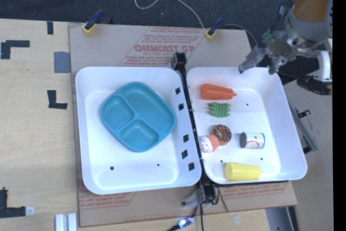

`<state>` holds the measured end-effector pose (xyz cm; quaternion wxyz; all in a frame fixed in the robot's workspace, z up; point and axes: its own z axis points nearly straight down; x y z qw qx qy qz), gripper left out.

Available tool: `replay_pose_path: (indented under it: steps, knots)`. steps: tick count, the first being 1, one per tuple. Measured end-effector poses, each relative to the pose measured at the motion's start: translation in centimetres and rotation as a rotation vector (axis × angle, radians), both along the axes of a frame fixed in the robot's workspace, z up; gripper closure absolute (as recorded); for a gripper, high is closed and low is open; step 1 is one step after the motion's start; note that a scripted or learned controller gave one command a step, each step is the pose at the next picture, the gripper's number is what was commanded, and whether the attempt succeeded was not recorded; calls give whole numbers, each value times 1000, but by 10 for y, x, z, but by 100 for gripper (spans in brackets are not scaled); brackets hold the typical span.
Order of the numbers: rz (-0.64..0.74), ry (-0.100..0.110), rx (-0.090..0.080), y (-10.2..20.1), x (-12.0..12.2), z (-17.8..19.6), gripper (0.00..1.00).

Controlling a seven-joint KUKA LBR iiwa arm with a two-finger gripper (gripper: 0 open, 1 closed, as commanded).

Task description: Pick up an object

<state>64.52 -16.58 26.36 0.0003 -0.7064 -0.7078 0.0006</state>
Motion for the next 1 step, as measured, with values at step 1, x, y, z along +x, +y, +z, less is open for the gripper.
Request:
replay_pose_path:
  steps: [1]
  knots:
    - [0, 6, 1, 2, -2, -65, 0]
